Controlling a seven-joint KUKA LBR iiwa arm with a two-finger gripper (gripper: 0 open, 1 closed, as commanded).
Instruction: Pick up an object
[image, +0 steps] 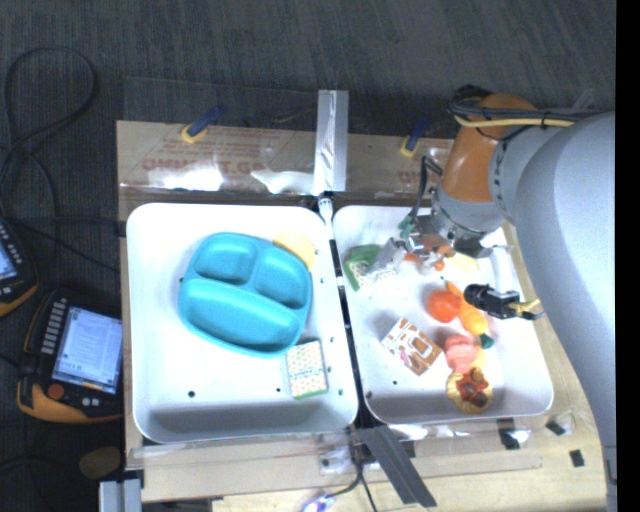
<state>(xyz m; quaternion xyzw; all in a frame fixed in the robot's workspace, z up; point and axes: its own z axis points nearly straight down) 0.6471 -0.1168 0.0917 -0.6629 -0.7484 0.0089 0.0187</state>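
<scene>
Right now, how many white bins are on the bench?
2. The left bin holds a blue divided tray and a small patterned box. The right bin holds the small mixed items, with the end effector over its far side.

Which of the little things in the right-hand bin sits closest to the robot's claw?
The green packet, at the right bin's upper left, lies just beside the gripper. The orange ball, patterned box and pink piece lie lower down.

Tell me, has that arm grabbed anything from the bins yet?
Nothing looks picked up so far. The gripper is down at the back of the right bin, near a green item. The carrot and patterned box lie loose, so the whole pick remains.
</scene>
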